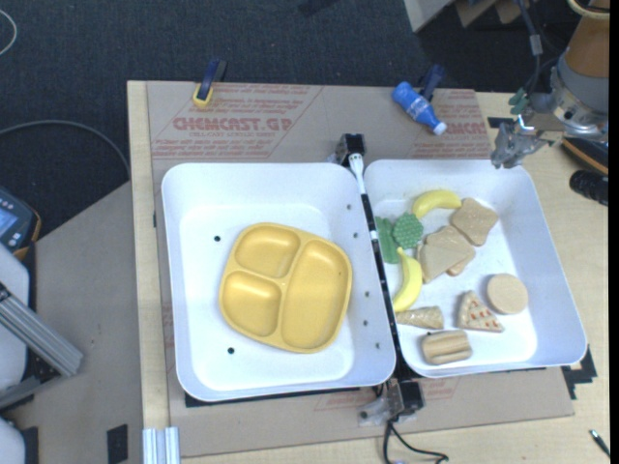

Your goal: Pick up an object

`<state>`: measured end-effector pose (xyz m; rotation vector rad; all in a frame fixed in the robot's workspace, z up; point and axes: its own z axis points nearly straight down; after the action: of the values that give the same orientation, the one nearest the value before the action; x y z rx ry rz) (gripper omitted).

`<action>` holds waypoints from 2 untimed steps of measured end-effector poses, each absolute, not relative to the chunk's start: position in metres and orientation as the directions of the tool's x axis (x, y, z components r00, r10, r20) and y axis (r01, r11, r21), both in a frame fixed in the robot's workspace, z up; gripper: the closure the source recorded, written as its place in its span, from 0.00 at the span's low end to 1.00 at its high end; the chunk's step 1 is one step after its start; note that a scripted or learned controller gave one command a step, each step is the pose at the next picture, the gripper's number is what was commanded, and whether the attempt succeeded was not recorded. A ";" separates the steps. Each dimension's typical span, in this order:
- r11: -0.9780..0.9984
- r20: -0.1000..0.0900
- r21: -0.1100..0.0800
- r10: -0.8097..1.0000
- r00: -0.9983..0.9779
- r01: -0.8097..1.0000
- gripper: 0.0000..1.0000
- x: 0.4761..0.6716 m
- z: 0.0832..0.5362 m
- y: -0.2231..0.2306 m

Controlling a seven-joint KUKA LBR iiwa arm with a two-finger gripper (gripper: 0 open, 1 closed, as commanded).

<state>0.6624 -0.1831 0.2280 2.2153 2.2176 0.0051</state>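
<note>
The bench [145, 259] carries two bins; you see the claw [510, 153] poised above the right bin's [551, 259] far rim, its grip state impossible for you to tell. The yellow divided plate [286, 286] lies well to the claw's left. Near the claw, just below it, toy foods crowd together: bread slices [459, 240] touch, bananas [435, 201] flank broccoli [407, 228]. Expect a descent here to strike the rim, or a grab among touching pieces to slip or nudge neighbours.
</note>
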 end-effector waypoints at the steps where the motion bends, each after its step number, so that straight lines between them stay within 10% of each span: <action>1: 0.004 0.002 -0.003 1.000 -0.004 1.000 1.00 0.628 0.227 -0.130; 2: 0.004 0.002 -0.003 1.000 -0.004 1.000 1.00 0.599 0.237 -0.088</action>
<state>0.5990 -0.0882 0.2369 2.2197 2.2283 -0.0003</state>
